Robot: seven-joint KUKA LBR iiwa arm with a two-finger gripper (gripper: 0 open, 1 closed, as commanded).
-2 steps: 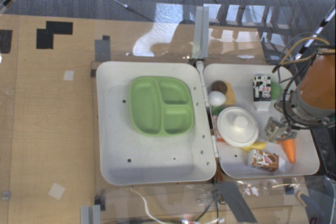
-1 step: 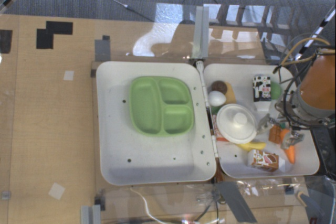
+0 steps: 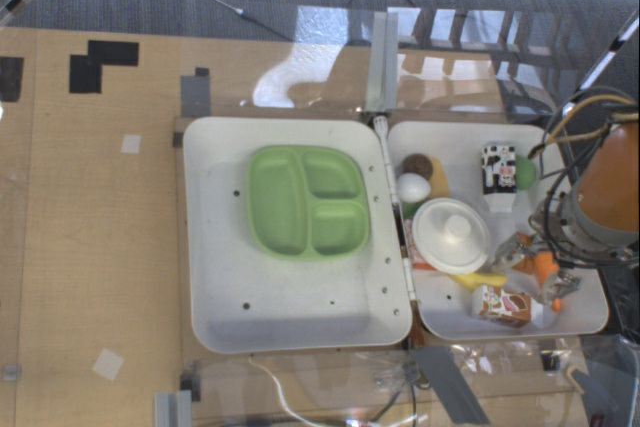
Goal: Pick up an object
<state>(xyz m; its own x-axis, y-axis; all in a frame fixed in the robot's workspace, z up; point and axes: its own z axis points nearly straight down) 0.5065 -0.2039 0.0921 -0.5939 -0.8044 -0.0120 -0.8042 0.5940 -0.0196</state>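
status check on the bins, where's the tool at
Tool low at right bin's right side, among the clutter. Nothing seen held. White lid and snack packet crowd close by. Green tray alone in left bin.

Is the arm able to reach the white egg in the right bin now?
Probably yes: the white egg lies uncovered at the right bin's left edge, but the brown ball and white lid crowd it.

My two bins (image 3: pixel 210 245) were white. The left one held a pale green divided plate (image 3: pixel 307 202); the right a white lidded bowl (image 3: pixel 452 235), a white egg (image 3: pixel 413 187), a brown ball (image 3: pixel 418 165) and a black-and-white cow-patterned carton (image 3: pixel 498 169). The tabletop (image 3: pixel 90 245) was tan.
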